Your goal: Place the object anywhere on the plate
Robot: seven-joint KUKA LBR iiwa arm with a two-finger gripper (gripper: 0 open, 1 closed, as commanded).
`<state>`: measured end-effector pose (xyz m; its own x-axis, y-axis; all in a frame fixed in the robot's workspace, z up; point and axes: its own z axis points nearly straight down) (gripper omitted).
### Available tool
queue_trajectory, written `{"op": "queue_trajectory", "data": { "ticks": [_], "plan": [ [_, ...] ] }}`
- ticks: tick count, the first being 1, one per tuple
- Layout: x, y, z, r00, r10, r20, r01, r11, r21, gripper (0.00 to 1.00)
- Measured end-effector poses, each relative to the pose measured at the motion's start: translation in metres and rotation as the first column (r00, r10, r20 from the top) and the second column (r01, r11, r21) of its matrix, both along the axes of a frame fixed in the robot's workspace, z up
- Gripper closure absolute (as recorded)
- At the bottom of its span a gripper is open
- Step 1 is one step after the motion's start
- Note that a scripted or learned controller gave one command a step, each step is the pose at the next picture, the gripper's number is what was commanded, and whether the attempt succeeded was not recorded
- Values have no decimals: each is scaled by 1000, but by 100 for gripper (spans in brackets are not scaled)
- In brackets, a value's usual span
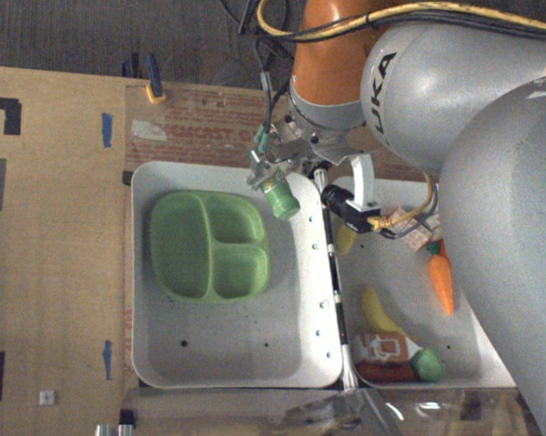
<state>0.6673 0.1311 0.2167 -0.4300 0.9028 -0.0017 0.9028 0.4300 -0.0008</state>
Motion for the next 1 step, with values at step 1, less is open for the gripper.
{"op": "queue_trajectory", "data": {
  "ticks": [1],
  "plan": [
    [0,0,0,1000,0,0,0,1000,0,0]
  ]
}}
